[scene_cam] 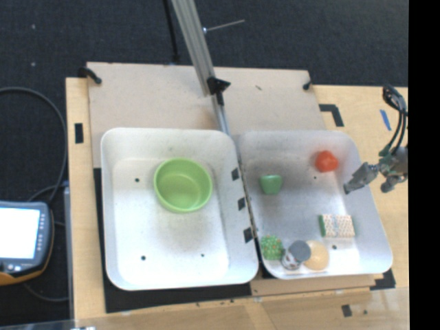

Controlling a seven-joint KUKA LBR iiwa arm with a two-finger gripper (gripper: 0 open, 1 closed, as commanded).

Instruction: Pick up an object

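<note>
The hand (375, 176) hovers at the right bin's (368, 256) right edge; whether it is spread or pressed together, I cannot tell. The nearest thing, an orange ball (326, 161), lies near the bin's far-right corner. Best to centre over it before descending.

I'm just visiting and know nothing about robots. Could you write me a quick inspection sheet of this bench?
Surface: wooden bench bearing left bin and right bin, side by side.
Job's things: green bowl in left bin; green cup, orange ball, patterned block, green ball, grey piece, yellow ball in right bin.
Clutter: nothing seen.
Grippers: pincer over right bin's right rim, holding nothing.
Cables: black cable on floor.
Surroundings: screen, metal pole.
</note>
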